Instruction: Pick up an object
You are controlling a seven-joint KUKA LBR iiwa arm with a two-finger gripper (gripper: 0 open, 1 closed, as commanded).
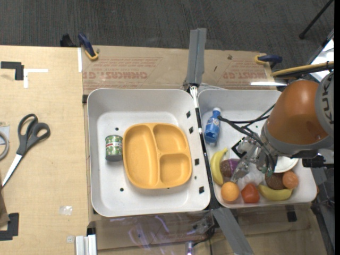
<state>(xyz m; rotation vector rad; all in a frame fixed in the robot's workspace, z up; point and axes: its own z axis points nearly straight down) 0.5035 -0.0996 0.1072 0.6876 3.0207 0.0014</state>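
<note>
Down in the right bin (234, 97), pincer (249, 166) low among fruit near the purple piece (229, 168) and orange (230, 192), finger state impossible to tell, nothing visibly lifted, pick apparently not yet done.

Glossy plastic bins (95, 158) hold a matt yellow tray (157, 155) (smooth plastic) on a rough wooden bench (48, 195).

Right bin, objects clustered round gripper (249, 166): dark purple fruit (229, 168) and yellow banana (217, 166) just left of it, orange (230, 191) and red tomato (250, 193) below, second banana (276, 193) lower right, blue bottle (212, 125) well above-left, lying tilted.
</note>
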